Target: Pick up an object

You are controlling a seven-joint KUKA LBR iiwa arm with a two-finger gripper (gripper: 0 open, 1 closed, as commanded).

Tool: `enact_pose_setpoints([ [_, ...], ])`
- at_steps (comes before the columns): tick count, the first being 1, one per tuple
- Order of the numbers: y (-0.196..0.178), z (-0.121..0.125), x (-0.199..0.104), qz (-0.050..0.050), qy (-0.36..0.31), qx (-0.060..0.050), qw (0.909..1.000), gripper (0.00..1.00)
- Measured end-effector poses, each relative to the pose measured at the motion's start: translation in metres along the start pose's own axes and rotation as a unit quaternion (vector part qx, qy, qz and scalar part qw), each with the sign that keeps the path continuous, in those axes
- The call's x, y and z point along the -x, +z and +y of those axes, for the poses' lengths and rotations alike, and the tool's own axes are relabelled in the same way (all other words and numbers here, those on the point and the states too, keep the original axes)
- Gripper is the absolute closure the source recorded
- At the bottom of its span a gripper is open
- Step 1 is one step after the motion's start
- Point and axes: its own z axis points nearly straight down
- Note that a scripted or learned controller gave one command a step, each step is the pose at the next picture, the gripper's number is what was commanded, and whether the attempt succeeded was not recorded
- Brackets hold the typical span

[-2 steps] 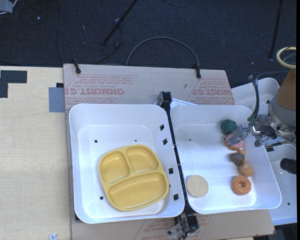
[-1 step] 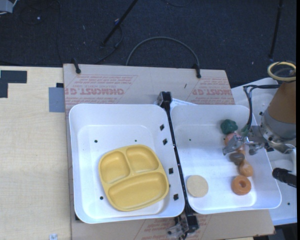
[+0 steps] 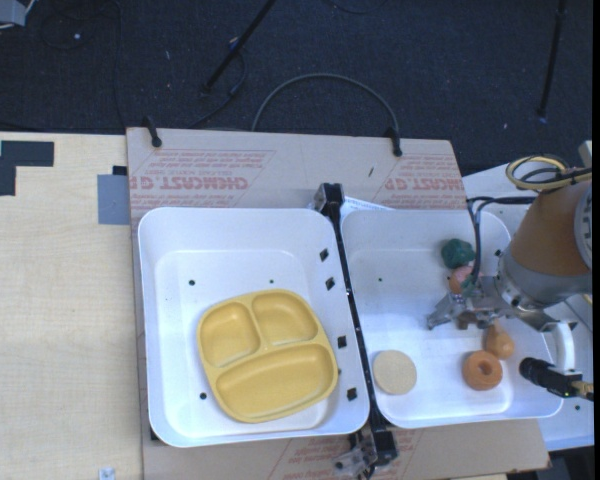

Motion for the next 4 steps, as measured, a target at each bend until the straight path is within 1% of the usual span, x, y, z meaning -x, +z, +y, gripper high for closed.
enact_pose_setpoints([
  [1,-0.013,0.0,0.002,-0.001,0.002,0.001,1.0,1.0],
  [2,-0.06,0.008,-0.002,-0.002,-0.001,0.004,1.0,1.0],
  [3,-0.115,0.015,-0.01,-0.002,-0.001,0.005,1.0,1.0],
  [4,-0.168,0.015,-0.01,-0.002,-0.001,0.005,1.0,1.0],
])
